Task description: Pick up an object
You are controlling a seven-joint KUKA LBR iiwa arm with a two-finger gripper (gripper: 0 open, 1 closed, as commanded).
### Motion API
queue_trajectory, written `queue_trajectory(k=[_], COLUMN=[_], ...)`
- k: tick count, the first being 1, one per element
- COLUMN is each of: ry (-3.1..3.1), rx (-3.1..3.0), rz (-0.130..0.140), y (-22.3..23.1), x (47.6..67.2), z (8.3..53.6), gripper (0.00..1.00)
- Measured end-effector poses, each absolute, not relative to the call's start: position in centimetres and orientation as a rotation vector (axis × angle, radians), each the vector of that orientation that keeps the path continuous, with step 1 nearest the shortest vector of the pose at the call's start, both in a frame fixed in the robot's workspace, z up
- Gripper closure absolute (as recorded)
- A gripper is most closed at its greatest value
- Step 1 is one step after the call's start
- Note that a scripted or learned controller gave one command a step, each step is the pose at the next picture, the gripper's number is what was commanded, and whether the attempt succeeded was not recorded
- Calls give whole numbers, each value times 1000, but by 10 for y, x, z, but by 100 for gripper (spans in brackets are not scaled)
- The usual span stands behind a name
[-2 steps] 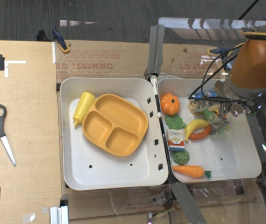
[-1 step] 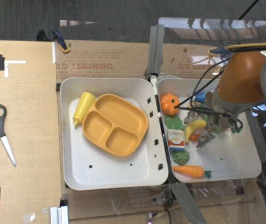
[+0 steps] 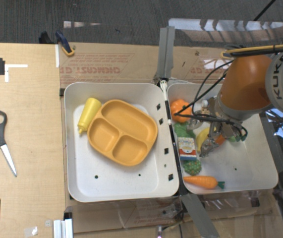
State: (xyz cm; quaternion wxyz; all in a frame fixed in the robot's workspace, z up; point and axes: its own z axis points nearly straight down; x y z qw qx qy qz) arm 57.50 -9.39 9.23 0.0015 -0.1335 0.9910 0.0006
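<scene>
The gripper (image 3: pixel 208 145) hangs low in the right bin (image 3: pixel 253 175), among a carton (image 3: pixel 187 148), broccoli (image 3: pixel 192 167) and an orange (image 3: pixel 179 108); I cannot tell its state. A carrot (image 3: pixel 200 182) lies near the front wall.

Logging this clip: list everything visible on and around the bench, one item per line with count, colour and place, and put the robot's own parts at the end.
bins: 2, white, side by side on the bench
divided plate: 1, orange-yellow, left bin
bottle: 1, yellow, left bin, beside the plate
orange fruit: 1, orange, right bin, far corner
carton: 1, white and red, right bin
broccoli: 1, green, right bin, next to the carton
carrot: 1, orange with a green tip, right bin, near edge
scissors: 1, grey, bench at left
arm: 1, grey and orange, over the right bin
gripper: 1, dark, low in the right bin
</scene>
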Motion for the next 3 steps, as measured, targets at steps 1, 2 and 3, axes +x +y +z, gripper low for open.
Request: queue_trajectory(k=[1, 2, 3], ry=[3049, 2948, 3004], rx=[-734, -1062, -904], rz=[-1, -4, 1], y=[-105, -190, -166], x=[578, 613, 572], z=[93, 127, 93], gripper=[0, 0, 0])
